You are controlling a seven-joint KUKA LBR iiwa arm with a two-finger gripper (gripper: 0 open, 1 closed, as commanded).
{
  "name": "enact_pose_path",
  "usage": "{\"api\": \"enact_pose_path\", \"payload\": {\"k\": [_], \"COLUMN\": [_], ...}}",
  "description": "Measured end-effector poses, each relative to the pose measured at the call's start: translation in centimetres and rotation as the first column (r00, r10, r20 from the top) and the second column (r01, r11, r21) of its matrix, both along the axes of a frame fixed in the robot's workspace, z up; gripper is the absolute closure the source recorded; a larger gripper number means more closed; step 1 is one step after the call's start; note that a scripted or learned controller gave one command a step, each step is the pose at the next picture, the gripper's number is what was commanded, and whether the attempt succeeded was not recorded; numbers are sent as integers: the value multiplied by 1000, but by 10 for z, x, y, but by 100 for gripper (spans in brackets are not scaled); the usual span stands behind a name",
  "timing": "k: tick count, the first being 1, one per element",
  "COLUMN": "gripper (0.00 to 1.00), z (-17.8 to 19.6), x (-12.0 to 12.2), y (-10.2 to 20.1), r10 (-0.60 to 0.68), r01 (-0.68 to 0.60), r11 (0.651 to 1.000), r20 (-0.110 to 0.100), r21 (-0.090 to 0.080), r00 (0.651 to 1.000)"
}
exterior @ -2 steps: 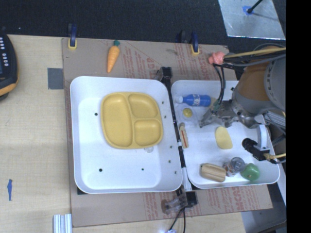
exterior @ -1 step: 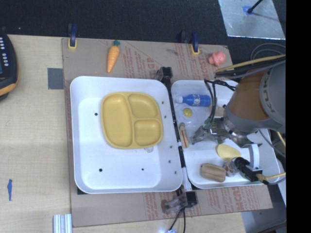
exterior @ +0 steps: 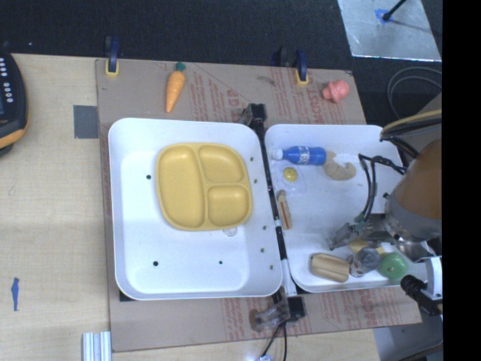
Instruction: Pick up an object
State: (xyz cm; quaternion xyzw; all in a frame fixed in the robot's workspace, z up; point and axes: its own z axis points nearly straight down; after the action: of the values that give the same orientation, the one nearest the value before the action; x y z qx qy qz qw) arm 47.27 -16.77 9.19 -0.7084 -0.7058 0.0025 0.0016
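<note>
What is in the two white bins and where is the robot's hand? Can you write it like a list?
left bin: yellow divided plate
right bin: blue bottle, small yellow ball, tan block, green ball
outside the bins: toy carrot, pink toy
gripper: low in the right bin, near the tan block

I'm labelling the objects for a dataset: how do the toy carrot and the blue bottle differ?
The carrot is orange with a green top; the bottle is blue with a white cap. The carrot lies on the brown board above the left bin, outside both bins, while the bottle lies inside the right bin near its far wall. The carrot points nearly up-down in the view; the bottle lies crosswise. Both are small, elongated and lying flat.
</note>
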Motion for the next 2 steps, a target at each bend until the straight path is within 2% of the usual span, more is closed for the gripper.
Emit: {"api": "enact_pose_path", "payload": {"k": [1,2], "gripper": [100,0], "z": [11,10], "x": [3,3], "y": [3,3], "r10": [7,8], "r01": [-7,-8], "r11": [1000,1000], "r20": [4,4], "r21": [0,0], "r00": [1000,1000]}}
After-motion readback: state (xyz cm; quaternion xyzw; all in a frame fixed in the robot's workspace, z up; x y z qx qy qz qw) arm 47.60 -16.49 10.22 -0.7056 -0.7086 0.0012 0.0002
